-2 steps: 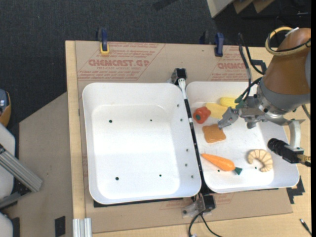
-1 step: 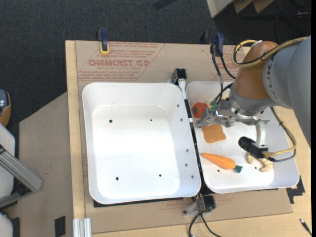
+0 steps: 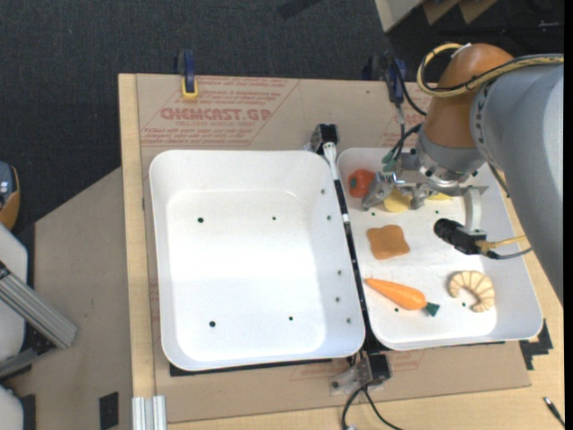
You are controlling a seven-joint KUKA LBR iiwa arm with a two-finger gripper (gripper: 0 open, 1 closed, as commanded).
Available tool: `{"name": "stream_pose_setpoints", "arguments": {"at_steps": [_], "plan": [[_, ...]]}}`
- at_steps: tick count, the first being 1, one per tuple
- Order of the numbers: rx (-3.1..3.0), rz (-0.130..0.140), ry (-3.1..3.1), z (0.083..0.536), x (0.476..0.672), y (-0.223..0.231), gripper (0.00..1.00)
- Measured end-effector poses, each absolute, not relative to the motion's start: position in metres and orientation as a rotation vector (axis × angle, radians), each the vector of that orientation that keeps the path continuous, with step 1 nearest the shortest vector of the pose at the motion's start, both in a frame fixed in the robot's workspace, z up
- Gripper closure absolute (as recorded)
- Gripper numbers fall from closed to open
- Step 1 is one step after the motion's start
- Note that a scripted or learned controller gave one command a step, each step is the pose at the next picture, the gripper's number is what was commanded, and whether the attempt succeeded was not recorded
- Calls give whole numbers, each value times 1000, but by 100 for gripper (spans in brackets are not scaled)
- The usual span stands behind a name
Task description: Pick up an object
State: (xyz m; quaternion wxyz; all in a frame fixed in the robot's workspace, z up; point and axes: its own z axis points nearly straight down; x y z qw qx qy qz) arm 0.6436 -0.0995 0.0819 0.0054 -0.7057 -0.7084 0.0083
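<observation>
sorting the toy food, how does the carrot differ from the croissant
The carrot is orange, long and straight with a green tip; the croissant is pale tan, curved and ridged. The carrot lies nearer the bins' divider, the croissant toward the outer rim. Both lie flat in the right bin.

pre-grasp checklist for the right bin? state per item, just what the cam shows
1. Gripper over the right bin, at its far end: ok.
2. Candidate under it: yellow piece sits right at the gripper, tomato just beside: ok.
3. Something already between the fingers: cannot tell, wrist hides them.
4. Neighbours spaced out: toast, carrot and croissant lie apart from each other: ok.
5. Black cable trails low over the bin near the toast; snag risk: not ok.
</observation>
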Motion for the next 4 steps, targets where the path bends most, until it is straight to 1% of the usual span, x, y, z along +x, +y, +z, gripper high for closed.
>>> {"name": "stream_pose_setpoints", "arguments": {"at_steps": [1,2,3,4], "plan": [[-2227,0,-2228,101,649,-100,100],[-2230,-21,-2238,297,670,-87,100],[-2217,6,-2219,237,656,-74,100],[-2238,-17,-2231,424,628,-115,100]]}}
